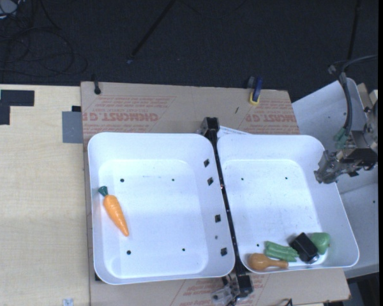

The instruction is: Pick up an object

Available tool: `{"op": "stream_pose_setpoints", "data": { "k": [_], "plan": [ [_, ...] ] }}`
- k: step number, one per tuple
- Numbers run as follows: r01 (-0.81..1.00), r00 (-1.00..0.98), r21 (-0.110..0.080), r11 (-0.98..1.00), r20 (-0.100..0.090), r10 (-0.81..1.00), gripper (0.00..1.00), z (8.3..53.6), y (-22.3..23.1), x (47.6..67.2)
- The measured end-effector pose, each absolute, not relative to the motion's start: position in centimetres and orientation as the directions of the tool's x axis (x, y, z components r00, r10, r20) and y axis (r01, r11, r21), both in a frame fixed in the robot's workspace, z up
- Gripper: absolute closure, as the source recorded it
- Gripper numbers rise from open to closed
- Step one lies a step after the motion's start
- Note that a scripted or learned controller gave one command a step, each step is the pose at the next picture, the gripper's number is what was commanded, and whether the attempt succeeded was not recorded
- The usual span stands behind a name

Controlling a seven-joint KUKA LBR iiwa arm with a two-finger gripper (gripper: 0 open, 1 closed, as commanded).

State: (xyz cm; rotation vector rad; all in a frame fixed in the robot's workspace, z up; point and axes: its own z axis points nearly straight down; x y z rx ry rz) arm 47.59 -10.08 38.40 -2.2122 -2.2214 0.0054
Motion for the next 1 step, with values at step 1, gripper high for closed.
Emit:
{"op": "stream_pose_setpoints", "data": {
  "k": [1],
  "plan": [
    [1.0,0.002,0.001,-0.002,-0.001,1.0,1.0,41.97,-12.39,47.61]
  ]
}}
